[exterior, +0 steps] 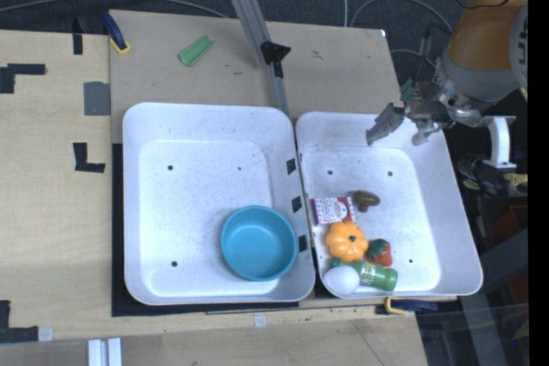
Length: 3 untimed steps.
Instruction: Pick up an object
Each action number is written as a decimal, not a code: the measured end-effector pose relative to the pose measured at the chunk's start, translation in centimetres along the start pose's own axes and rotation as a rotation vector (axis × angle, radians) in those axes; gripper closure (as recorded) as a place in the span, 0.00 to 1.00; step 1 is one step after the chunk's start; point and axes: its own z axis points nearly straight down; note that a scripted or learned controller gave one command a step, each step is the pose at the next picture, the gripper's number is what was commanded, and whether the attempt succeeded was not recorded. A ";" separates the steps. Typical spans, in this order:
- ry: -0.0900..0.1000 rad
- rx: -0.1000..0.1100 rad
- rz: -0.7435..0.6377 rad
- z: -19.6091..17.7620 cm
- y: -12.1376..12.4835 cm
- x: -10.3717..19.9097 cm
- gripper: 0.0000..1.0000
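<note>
My gripper (401, 129) hangs open over the far right corner of the right bin (429, 184), its two grey fingers spread with nothing between them. The objects lie well in front of it, in the bin's near left part: a small brown piece (366, 200), a red and white packet (331, 209), an orange pumpkin (346, 242), a red item (380, 252), a green bottle (377, 275) and a white egg (342, 279). A blue bowl (257, 242) sits in the left bin (184, 184), near its front right corner.
A grey pole (244, 0) with a black clamp slants over the bench behind the bins. A green block (195, 51) lies on the bench at the back left. Cables run along the back.
</note>
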 end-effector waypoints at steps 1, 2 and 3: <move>0.000 0.000 0.000 0.0 0.0 0.0 0.00; 0.000 0.005 0.001 4.9 -0.4 0.9 0.00; 0.000 0.007 0.001 11.2 0.0 1.4 0.00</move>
